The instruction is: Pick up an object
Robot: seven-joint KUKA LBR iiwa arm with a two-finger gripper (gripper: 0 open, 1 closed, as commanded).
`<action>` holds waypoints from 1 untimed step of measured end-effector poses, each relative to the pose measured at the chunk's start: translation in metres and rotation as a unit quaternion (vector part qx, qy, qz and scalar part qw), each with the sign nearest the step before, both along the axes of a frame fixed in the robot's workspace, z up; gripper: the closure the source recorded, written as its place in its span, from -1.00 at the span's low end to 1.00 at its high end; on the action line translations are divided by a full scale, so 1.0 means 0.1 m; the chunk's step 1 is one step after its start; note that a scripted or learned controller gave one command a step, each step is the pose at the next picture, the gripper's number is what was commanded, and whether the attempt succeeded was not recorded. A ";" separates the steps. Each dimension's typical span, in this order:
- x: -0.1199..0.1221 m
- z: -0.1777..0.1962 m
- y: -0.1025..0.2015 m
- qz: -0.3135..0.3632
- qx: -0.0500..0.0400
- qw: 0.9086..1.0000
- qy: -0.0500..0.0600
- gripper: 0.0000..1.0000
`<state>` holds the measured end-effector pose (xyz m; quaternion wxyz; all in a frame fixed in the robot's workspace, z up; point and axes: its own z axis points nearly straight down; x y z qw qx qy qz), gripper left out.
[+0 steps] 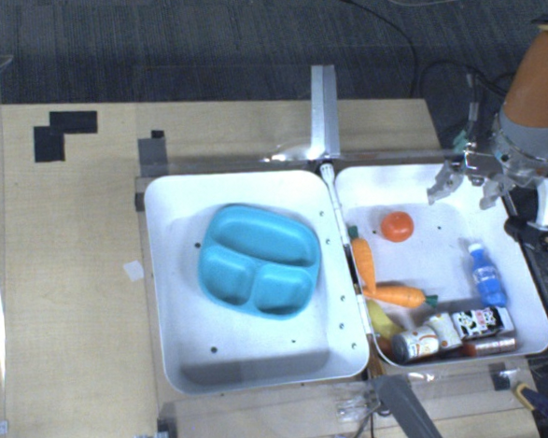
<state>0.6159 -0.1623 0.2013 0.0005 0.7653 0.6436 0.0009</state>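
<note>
Left bin [172, 361] holds a blue divided plate [256, 259]; right bin [541, 321] has two carrots [363, 263] against the divider, an orange ball [397, 225], a blue bottle [486, 276] and packets crowded along the front edge. My gripper [466, 183] hangs over the far right corner, fingers spread, empty I think; view's soft there. Risks I see: ball rolls off, bottle slips, clutter jams a finger.

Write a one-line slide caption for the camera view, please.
Open gripper hovers above the right bin, holding nothing; blue divided plate lies in the left bin.
</note>
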 end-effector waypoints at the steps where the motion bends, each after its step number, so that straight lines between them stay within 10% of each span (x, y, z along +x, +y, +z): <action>1: -0.06 -1.10 0.52 -0.038 0.000 0.999 -0.001 -1.00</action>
